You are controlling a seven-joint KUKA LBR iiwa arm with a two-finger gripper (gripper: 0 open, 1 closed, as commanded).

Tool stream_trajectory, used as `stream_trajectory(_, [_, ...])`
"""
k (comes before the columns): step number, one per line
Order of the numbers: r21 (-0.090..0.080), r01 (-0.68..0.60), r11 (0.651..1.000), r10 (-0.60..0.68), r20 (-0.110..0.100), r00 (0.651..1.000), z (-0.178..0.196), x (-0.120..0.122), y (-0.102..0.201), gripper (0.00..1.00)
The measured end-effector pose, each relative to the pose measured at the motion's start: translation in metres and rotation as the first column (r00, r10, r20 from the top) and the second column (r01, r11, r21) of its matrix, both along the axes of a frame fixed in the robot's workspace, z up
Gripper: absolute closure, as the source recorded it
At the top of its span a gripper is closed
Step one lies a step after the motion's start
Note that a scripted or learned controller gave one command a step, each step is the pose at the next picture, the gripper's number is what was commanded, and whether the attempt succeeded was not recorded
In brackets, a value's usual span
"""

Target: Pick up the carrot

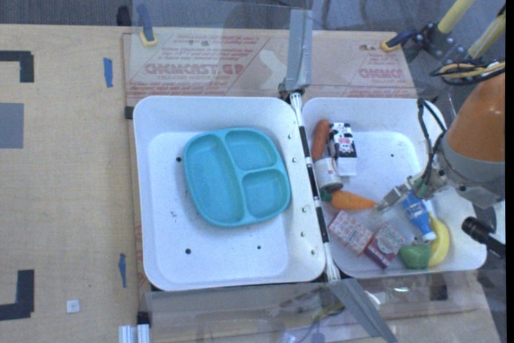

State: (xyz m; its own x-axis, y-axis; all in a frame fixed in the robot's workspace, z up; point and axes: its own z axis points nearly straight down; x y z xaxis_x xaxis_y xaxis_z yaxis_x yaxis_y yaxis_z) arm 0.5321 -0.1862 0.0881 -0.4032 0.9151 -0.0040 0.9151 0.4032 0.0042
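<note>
Now the carrot (352, 202) lies in the right bin (393, 147), close to that bin's left wall, with its orange body pointing to the right and a little green at its left end. Its right tip is very near the pincer (395, 197) — the grey metal fingers come down from the right and end just beside the carrot, but the carrot is not between them. I cannot tell if the pincer is wide or narrow, because it looks small and blurred from this angle.

The arm (482, 132) enters from the right side, with its orange band above the wrist, and it hangs over the right part of the right bin.

Around the carrot there are several other things. Above it stand a red-orange sausage-like item (321, 138) and a white box with black marks (344, 149), and a small can (326, 173) lies between them and the carrot. Below the carrot lie a pink patterned packet (350, 231) and a clear packet with a dark red end (387, 243). More to the right are a blue and white tube (418, 215), a banana (440, 242) and a green fruit (414, 255) touching the banana.

The left bin (152, 205) holds a teal plate (236, 176) with three compartments — nothing is on it. Both bins rest on the wooden surface (64, 173).
</note>
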Motion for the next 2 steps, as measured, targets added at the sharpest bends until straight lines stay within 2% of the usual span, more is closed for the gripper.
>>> stream_trajectory(1, [0.001,-0.063,0.998,0.063,0.003,0.998,0.001,0.009,0.084,0.00])
stream_trajectory(2, [-0.005,-0.056,0.998,0.057,0.012,0.998,0.012,0.010,0.079,1.00])
